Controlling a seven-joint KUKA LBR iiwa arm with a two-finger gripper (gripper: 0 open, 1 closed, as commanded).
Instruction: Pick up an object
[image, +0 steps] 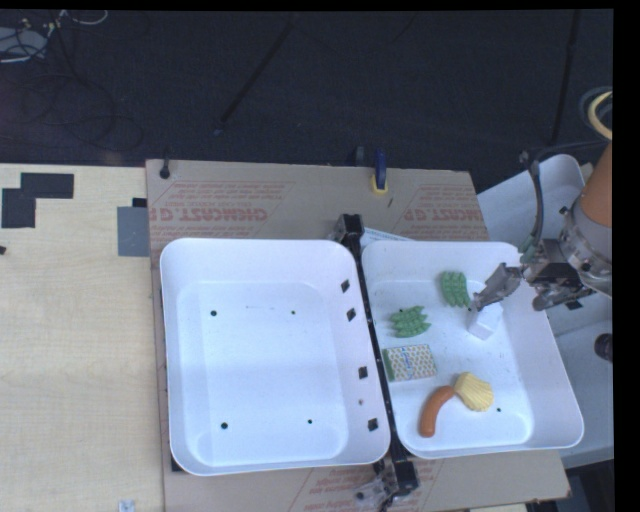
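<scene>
The orange sausage (436, 410) and yellow toy (474, 391) lie at the front of the right bin (556, 425). The jaws (497, 287) hang open just above a white block (485, 321). Go straight down, straddle it, then squeeze and lift slowly.

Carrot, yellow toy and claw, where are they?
Carrot (434, 411): camera view, on the middle of its orange body.
Yellow toy (474, 392): camera view, on its middle.
Claw (493, 291): camera view, at the tips of its grey fingers.

Robot lab, white bins (180, 300) (taped bench (70, 330))
</scene>
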